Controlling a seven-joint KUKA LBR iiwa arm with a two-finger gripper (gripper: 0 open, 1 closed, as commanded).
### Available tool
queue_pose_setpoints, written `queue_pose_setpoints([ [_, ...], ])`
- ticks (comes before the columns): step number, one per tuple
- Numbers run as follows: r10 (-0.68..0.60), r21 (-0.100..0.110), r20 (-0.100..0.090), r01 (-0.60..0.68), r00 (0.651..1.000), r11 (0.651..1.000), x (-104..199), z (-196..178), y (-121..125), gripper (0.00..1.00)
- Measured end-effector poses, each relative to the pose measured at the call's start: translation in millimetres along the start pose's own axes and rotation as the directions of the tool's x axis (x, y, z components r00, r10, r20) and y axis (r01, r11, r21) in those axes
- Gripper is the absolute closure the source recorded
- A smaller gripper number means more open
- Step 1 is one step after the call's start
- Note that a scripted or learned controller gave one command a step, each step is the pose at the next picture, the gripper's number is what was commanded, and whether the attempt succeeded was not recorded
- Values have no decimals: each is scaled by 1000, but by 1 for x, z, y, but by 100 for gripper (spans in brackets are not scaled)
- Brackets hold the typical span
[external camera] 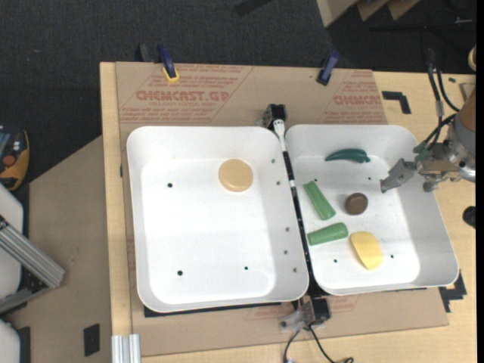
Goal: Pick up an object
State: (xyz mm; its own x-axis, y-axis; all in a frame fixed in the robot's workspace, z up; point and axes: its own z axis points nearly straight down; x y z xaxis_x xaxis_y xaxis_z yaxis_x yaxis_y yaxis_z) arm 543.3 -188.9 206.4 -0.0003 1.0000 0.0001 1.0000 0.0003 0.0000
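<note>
- The wooden tabletop [68, 225] with a brown cardboard sheet [227, 89] on it carries everything; two blue clamps pin the sheet's far edge, well to the left of the pincer and beyond it.
- The left shallow white bin [151, 263] lies well to the left of the pincer, across the central divide.
- The right shallow white bin [427, 255] lies under the pincer; its right rim passes beneath the wrist.
- The grey pincer [408, 174] hangs over the upper right part of this bin, one finger slanting down-left. Nothing sits between the fingers; whether they are spread or closed I cannot tell.
- The round tan disc [236, 175] lies in the left bin, far left of the pincer.
- The yellow rounded block [367, 249] lies below-left of the pincer, near the bin's front.
- The dark green curved pepper-like piece [348, 156] lies left of the pincer, slightly beyond it.
- The light green stick [318, 200] lies further left, tilted.
- The second green stick [327, 234] lies below it, just beside the yellow block.
- The small brown ball [356, 203] is nearest the pincer, down-left of the fingertip and apart from it.
</note>
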Motion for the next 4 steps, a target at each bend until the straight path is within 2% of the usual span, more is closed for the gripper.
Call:
queue_pose_setpoints([
  [1,-1,-3,1,1,1000,1000,0,-11,1,100],
  [2,5,-5,4,-5,1000,1000,-32,-84,-64,100],
  [3,-9,-6,0,9,1000,1000,66,-133,-63,100],
  [4,-3,-23,5,4,1000,1000,80,-339,-35,100],
])
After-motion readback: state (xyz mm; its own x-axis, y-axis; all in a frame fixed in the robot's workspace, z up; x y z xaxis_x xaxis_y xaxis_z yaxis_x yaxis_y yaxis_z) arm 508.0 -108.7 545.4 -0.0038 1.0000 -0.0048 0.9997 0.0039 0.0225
